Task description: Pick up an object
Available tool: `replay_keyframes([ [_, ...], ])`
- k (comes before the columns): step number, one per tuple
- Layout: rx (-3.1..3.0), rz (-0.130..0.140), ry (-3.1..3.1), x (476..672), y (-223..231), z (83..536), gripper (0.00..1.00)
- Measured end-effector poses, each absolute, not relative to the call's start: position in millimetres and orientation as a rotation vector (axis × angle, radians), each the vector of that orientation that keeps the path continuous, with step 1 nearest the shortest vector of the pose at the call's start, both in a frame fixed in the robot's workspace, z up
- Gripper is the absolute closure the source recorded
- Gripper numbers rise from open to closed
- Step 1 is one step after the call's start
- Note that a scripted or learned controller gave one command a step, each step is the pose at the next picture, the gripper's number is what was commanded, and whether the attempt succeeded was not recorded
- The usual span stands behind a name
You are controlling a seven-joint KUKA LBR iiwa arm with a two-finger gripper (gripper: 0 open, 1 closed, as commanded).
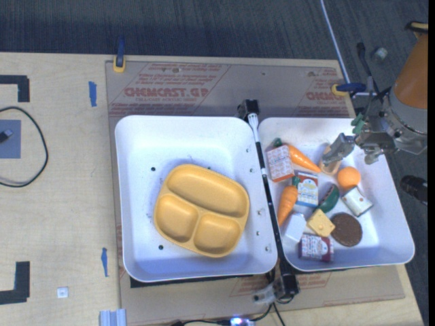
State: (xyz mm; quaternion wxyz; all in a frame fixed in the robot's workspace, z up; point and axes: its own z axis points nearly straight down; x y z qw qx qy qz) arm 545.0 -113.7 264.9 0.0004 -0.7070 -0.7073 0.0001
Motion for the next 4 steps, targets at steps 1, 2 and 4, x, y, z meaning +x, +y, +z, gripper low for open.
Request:
replay_keyframes([
  [1,-2.229,-0.008,-2.225,533.9,-140.6,97.8,0.0],
  [2,-2.232,-0.013,-2.229,535.5,-140.4,109.4,1.0],
  [4,-2.221,-0.001,-2.222,561.4,-28.0,198.9,0.0],
])
